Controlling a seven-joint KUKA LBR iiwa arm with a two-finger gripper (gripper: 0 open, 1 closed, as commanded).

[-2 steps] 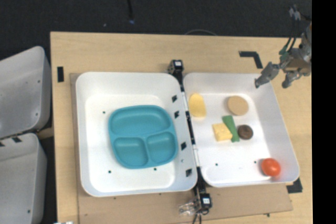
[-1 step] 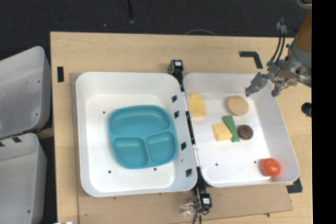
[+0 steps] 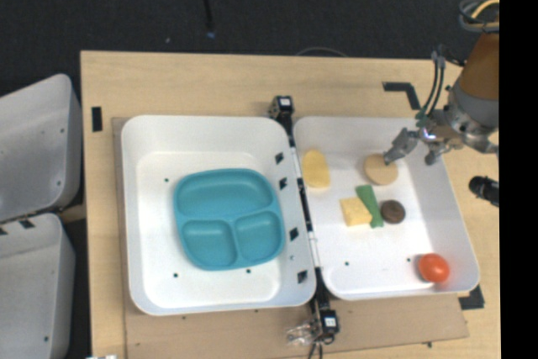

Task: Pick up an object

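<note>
The right bin [image 3: 403,286] holds several small items: a yellow oval piece [image 3: 316,169], a tan round disc [image 3: 381,171], a yellow block [image 3: 356,213], a green bar [image 3: 369,204] lying against that block, a dark brown round piece [image 3: 392,212] and a red-orange ball [image 3: 434,267]. My gripper [image 3: 419,149] hangs over the bin's far right part, just right of and above the tan disc. Its fingers stand apart with nothing between them. The left fingertip [image 3: 398,151] is close to the disc's upper right edge.
A teal divided plate [image 3: 229,217] lies in the left bin [image 3: 143,181]. Black clips [image 3: 282,106] sit on the seam between the bins. The arm's orange band [image 3: 481,71] and cables stand at the right edge. White chair parts [image 3: 34,147] are at the left.
</note>
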